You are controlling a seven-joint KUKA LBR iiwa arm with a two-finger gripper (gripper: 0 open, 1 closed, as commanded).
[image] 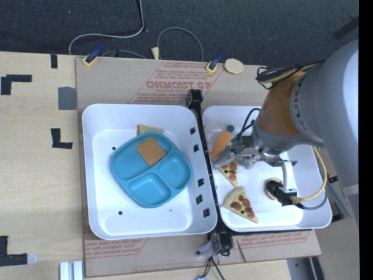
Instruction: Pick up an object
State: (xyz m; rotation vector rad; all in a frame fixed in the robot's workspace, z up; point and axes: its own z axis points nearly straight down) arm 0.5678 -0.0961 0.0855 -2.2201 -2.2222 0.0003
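Gripper (233, 156): low in the right bin (309, 217), centre-right of frame, over the small pizza slice (229, 172); whether it is parted or closed cannot be told. Small pizza slice: just right of the divider, beside an orange carrot-like piece (220, 143); long axis steeply diagonal, tip toward lower right. Larger pizza slice (240, 205): below, tip lower right. Advice: descend squarely, closing across the narrow width, clear of the neighbouring piece.

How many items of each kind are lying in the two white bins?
Pizza slices: 2
Toast pieces: 2
Blue divided plate: 1
Orange carrot-like item: 1
Total: 6
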